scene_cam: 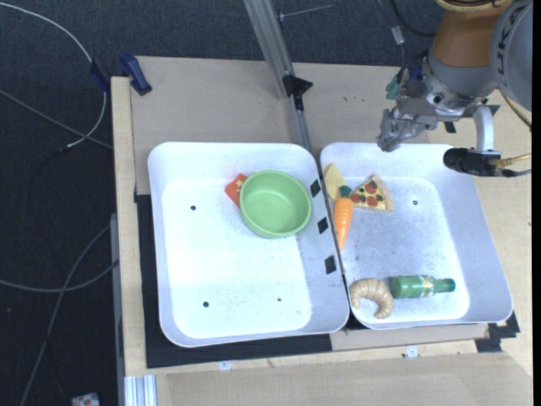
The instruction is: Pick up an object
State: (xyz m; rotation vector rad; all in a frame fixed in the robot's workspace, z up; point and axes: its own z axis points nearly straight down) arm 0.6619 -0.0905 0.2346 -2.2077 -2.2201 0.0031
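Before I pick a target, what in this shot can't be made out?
- Gripper: small and dark against the right bin's far rim; the state of the jaws is unreadable.
- Red object: mostly hidden behind the green bowl in the left bin, unidentifiable.
- Yellow piece: wedged at the divider by the carrot, partly covered.
- Arm: cut off by the frame's top right.

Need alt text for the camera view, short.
The gripper hangs over the right bin's far rim, holding nothing. That bin has a pizza slice, carrot, croissant and green bottle; the left bin has a green bowl.
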